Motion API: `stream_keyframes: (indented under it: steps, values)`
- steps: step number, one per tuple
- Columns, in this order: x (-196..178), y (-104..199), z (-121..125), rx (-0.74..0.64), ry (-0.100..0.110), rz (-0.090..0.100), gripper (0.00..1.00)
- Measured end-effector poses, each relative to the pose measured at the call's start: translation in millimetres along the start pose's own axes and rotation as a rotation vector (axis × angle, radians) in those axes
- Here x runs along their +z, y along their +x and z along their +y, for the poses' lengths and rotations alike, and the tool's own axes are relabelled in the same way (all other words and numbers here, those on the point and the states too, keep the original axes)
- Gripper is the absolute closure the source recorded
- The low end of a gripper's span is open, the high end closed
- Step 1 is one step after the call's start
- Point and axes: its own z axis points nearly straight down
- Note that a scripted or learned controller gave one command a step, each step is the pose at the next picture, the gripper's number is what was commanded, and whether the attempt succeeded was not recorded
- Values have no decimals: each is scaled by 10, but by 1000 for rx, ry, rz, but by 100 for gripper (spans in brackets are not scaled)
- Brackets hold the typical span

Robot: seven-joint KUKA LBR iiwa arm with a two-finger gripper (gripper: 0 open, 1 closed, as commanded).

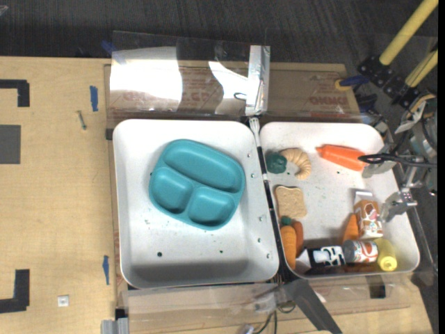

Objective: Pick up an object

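The right bin (327,193) holds several small things. An orange carrot-shaped piece (339,156) lies at its back, with a croissant (299,161) and a small teal lump (277,163) to the left. A bread slice (290,202) and a second carrot (288,239) lie along the left wall. At the front are a black-and-white bottle (325,256), a can (360,250) and a yellow piece (387,261). A small printed packet (367,214) stands near the right wall. My gripper (384,184) hangs over the bin's right edge, open, its fingers apart with nothing between them.
The left bin (132,207) carries a teal divided plate (197,183). Clear plastic sheeting (181,82) lies behind both bins. Yellow-handled tools (410,26) sit at the back right. Wooden bench surface (49,186) stretches to the left.
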Motion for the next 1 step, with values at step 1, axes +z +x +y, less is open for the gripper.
stream_keyframes:
  steps: [1]
  values:
    - [1637,14,-592,-341,-6,7,0]
